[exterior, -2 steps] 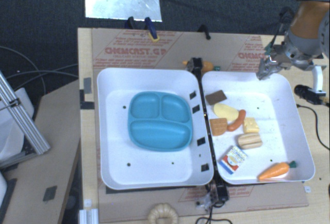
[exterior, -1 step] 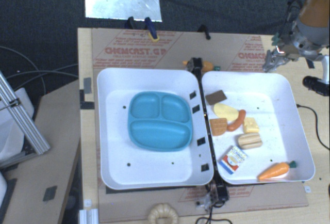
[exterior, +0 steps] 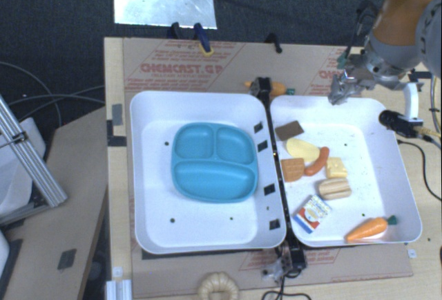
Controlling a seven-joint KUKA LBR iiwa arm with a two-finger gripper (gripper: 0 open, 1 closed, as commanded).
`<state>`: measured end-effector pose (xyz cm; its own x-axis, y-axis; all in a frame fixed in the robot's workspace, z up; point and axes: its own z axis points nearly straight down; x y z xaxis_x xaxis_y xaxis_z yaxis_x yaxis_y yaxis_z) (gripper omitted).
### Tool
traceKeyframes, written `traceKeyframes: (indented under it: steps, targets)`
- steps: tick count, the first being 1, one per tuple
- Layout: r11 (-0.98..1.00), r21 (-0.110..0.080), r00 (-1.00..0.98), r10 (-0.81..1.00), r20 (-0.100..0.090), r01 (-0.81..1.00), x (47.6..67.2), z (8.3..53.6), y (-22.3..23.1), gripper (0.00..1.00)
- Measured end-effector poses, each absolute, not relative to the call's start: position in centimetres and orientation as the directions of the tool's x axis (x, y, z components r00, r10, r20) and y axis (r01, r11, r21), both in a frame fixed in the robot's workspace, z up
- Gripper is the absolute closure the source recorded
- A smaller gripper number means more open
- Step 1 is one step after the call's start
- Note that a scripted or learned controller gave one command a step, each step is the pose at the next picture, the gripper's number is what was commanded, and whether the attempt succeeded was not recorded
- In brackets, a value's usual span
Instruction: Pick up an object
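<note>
Seen from above at a slant, two shallow white bins sat side by side on a cardboard-covered bench. The left bin (exterior: 148, 153) held a blue divided plate (exterior: 213, 162) near its centre. The right bin (exterior: 387, 153) held a scatter of toy foods: a brown square (exterior: 289, 130) at about eleven o'clock, a pale yellow piece (exterior: 302, 148) and a red sausage (exterior: 316, 162) near the middle, a tan waffle square (exterior: 293, 169) at nine o'clock, a yellow cheese cube (exterior: 336, 167), a bread roll (exterior: 334, 188), a small printed packet (exterior: 313, 212) at seven o'clock, and an orange carrot (exterior: 369, 227) at five o'clock. The gripper (exterior: 340, 92) hung over the right bin's far rim at twelve o'clock, apart from every object, gripping nothing; whether it was spread or pressed together could not be told.
</note>
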<state>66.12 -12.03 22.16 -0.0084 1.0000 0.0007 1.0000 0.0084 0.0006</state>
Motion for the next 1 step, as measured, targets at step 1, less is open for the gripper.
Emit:
traceKeyframes:
  steps: [1]
  targets:
    - [0.009,0.003,-0.009,1.000,0.000,1.000,65.89,23.21,-7.19,1.00]
